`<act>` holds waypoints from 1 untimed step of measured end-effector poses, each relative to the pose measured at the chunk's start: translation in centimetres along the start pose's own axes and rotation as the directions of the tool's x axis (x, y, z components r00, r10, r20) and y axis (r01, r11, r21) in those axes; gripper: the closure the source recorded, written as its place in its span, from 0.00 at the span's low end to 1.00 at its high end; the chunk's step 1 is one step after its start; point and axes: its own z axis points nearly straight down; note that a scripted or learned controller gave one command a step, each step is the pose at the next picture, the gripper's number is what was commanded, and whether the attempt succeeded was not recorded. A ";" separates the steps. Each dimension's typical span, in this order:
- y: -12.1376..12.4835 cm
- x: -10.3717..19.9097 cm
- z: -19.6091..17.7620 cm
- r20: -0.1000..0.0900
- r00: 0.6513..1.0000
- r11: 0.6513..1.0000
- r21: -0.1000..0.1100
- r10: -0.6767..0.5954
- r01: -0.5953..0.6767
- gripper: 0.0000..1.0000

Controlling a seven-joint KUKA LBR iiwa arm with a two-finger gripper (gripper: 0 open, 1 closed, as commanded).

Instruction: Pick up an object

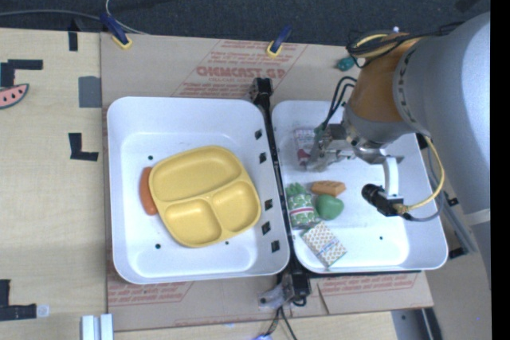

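My gripper (317, 154) hangs low over the upper left part of the right bin (414, 243), with the grey arm and its orange band (374, 91) coming in from the right. Just left of the gripper lies a small clear packet with pink marks (304, 141), touching or very close to it. Below the gripper are an orange carrot-like piece (327, 188), a green rounded piece (330, 208), a green patterned can (300, 205) and a patterned flat packet (324, 244). I see nothing lifted off the bin floor.
The left bin (127, 251) holds a yellow divided plate (205, 193) with an orange item (147, 193) peeking out at its left edge. A black divider (269, 171) runs between the bins. A black cable fitting (381, 200) hangs from the arm over the right bin.
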 end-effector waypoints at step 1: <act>0.0 0.0 0.0 0.000 1.000 1.000 0.000 0.000 0.000 0.00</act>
